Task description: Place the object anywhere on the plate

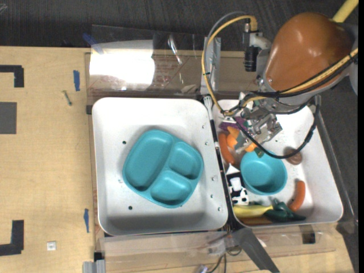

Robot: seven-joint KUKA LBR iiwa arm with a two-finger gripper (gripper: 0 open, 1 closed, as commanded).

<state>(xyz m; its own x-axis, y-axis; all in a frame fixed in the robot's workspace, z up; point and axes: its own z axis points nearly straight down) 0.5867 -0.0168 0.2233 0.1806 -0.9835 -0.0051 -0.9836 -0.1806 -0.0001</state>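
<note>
Here is the arm (307,47), coming in from 3 o'clock with its orange band bulging over the top corner of the right bin (324,178), and the gripper (256,125) is down low at that bin's 11 o'clock corner, right among the clutter. Whether the fingers are open, closed or gripping anything, I cannot tell; cables and metal parts cover them. Just beside the gripper, at its 7 o'clock, sits an orange object (232,145), pressed close to the bin's left wall. Below the gripper, at 6 o'clock, there is a teal bowl (263,174), upright. At 4 o'clock of the bowl lies an orange sausage-shaped piece (298,194), and along the bin's bottom edge a yellow banana-like item (253,210) lies touching a dark green piece (282,211). A black-and-white patterned item (236,187) sits at 8 o'clock of the bowl. Over in the left bin (114,118), the teal plate (162,167) with 3 compartments rests near the centre, well apart from the gripper, with nothing on it. Both bins sit side by side on the wooden worktop (45,152).
</note>
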